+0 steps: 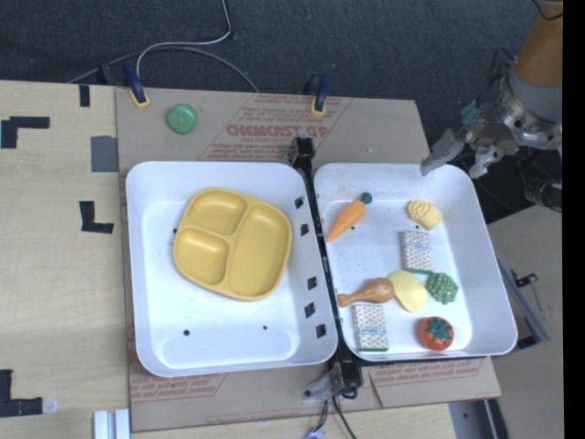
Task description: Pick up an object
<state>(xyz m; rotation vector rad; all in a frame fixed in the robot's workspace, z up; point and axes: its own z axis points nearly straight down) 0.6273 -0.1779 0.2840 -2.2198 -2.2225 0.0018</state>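
You are looking down on a robotics lab test station: a wooden bench (55, 245) topped with a cardboard sheet (274, 122) held by blue-and-yellow clamps (319, 94), two shallow white bins (146, 337) fixed side by side, and cables (196, 44) trailing over dark carpet. Black tape marks (91, 218) dot the bench; plastic toy food (402, 286) fills the right bin, and an industrial arm (539, 62) reaches in beside it.

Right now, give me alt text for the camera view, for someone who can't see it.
A grey arm's pincer hovers at the far right corner of the right bin, which holds toy foods including a carrot and tomato. The left bin holds a yellow divided plate.
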